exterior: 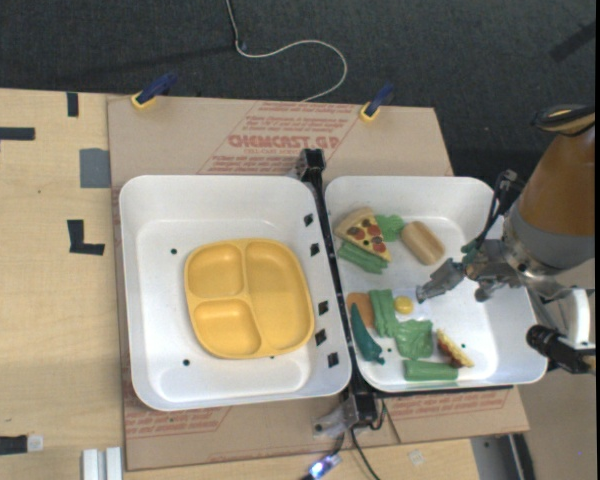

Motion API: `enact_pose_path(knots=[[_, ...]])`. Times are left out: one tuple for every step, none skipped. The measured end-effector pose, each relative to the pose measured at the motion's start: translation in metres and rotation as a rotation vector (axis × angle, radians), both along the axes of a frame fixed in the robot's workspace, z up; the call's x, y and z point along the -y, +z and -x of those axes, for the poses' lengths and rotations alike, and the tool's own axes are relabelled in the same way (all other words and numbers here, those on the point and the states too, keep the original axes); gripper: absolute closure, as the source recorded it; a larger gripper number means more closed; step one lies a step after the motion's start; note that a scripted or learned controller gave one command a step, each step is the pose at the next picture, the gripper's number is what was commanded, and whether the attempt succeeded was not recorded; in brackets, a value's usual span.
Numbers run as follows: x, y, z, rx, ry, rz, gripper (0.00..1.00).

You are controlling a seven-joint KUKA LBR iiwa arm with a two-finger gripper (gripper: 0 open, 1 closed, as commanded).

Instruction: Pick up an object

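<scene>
While my grey two-finger gripper [458, 273] hangs open and empty at the right of the frame, the small round yellow toy [404, 306] lies just left. I fear the fingers bump the green toys [400, 330].

Even, diffuse light is falling on my bench from above, and the two white bins [140, 268] are reading bright without blowing out. Only soft, faint shadows are showing under the yellow divided plate [248, 298]. The whole frame is looking slightly soft and grainy, and the small toy foods [400, 298] are blurring together.
</scene>
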State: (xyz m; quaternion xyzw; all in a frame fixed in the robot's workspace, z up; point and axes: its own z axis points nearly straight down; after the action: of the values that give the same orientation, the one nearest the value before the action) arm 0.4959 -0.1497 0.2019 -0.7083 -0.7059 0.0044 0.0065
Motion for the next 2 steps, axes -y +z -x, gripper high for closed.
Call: enact_pose_path(knots=[[0.000,0.006,-0.003,0.013,0.004,0.002,0.00],[-0.007,-0.056,-0.005,0.008,0.004,0.001,0.00]])
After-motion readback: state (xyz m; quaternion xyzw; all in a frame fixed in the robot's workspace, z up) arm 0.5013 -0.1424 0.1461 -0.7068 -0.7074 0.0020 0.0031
